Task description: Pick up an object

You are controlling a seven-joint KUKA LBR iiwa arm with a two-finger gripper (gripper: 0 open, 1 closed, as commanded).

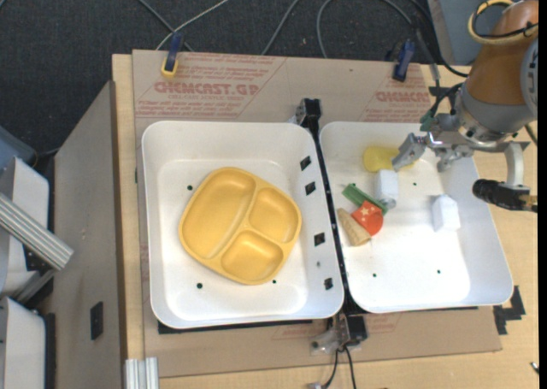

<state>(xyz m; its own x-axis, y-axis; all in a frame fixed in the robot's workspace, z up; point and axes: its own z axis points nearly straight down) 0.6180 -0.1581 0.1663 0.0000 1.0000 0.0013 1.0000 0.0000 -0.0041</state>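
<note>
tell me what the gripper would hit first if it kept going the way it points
The gripper points down into the right bin; it would likely meet bare floor between the yellow piece and white block, though depth is unclear.

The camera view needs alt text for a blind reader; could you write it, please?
A grey arm's gripper hovers over the right bin, near a yellow item, white pieces and a red-green toy. The left bin holds a yellow divided tray.

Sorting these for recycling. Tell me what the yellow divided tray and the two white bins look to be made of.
Yellow divided tray: likely moulded plastic, with a smooth satin surface and rounded compartment walls. Left white bin and right white bin: apparently thin formed plastic, slightly glossy, with rolled rims and soft corners. None can be confirmed by sight alone.
</note>
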